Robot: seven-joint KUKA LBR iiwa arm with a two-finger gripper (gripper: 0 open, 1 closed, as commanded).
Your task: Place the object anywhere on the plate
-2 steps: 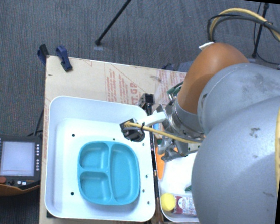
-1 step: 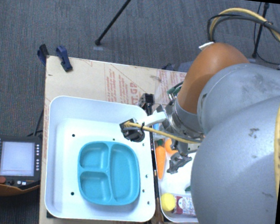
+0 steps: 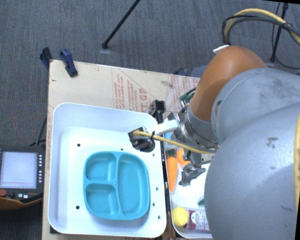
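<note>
A light blue plate [image 3: 116,186] with three compartments lies in the left white bin [image 3: 61,133], and nothing rests on it. My gripper [image 3: 191,174] hangs low over the right bin [image 3: 182,232], right beside an orange carrot [image 3: 171,171]. The big grey arm hides most of that bin. A yellow lemon [image 3: 180,217] and a red and white packet [image 3: 198,220] lie at the bin's near end. I see nothing between the gripper's tips from this angle.
A black cable fitting [image 3: 142,140] on the wrist juts out over the left bin's far right corner. A blue clamp [image 3: 68,62] sits at the bench's far left corner. A teach pendant [image 3: 15,176] lies on the floor to the left.
</note>
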